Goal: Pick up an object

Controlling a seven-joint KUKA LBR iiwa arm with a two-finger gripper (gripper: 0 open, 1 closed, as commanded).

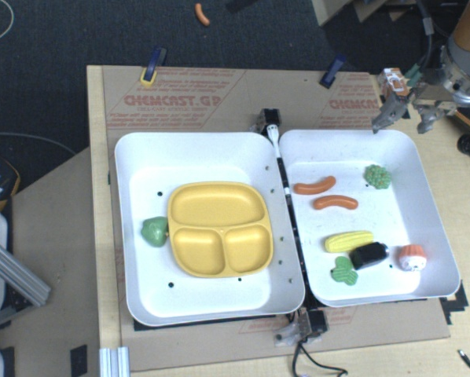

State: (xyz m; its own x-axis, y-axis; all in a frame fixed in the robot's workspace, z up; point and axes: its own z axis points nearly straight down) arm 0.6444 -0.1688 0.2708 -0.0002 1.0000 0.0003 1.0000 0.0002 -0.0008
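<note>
Two white bins are sitting side by side on the bench.
The gripper [398, 110] is hanging over the right bin's [431, 203] far right corner, grip hard to tell; next it is needing to come down on a toy like the sausage [335, 203] mid-bin.

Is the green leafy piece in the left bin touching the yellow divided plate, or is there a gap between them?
Touching. In the camera view, the green leafy piece lies against the left edge of the yellow divided plate, with no white bin floor visible between them.
</note>
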